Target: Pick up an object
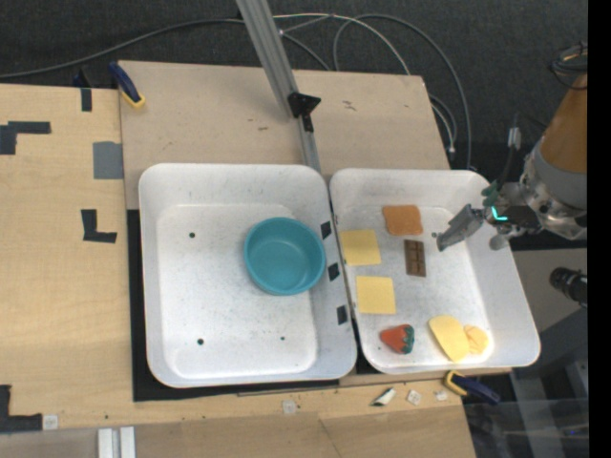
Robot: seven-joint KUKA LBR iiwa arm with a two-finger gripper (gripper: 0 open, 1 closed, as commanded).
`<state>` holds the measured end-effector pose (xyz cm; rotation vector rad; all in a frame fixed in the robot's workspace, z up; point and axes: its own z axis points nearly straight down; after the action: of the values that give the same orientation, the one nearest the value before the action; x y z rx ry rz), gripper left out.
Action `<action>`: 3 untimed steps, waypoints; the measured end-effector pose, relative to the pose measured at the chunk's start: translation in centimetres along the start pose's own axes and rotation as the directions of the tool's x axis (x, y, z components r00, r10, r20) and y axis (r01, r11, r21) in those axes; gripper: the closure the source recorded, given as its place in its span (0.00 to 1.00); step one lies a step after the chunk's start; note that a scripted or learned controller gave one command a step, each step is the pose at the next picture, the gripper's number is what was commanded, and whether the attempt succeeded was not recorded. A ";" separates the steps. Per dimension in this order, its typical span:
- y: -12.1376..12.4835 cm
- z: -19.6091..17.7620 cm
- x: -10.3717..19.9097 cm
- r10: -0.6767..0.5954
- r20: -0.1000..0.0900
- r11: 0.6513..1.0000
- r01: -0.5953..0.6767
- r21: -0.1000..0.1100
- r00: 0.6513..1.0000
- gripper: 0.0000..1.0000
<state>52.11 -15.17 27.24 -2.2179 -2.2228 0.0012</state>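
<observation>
gripper (474,227) hovering over right bin (511,299), fingers spread, holding nothing | brown bar (414,257) lying flat mid-bin, just left of fingers | probably light, stiff; pinching its long edges looking best

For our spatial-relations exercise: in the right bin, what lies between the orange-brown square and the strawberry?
In the camera view, the small dark brown bar lies between the orange-brown square and the strawberry, nearer the square; below it the bin floor is bare.
</observation>
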 end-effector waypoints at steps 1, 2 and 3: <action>-0.3 6.3 0.5 0.001 -0.001 1.000 -0.001 0.007 1.000 0.00; -1.1 12.3 -0.2 0.002 -0.001 1.000 -0.002 0.007 1.000 0.00; -0.9 18.3 -0.5 0.002 0.001 1.000 -0.002 -0.001 1.000 0.00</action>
<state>51.16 -15.62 8.90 -2.2209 -2.2217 0.0005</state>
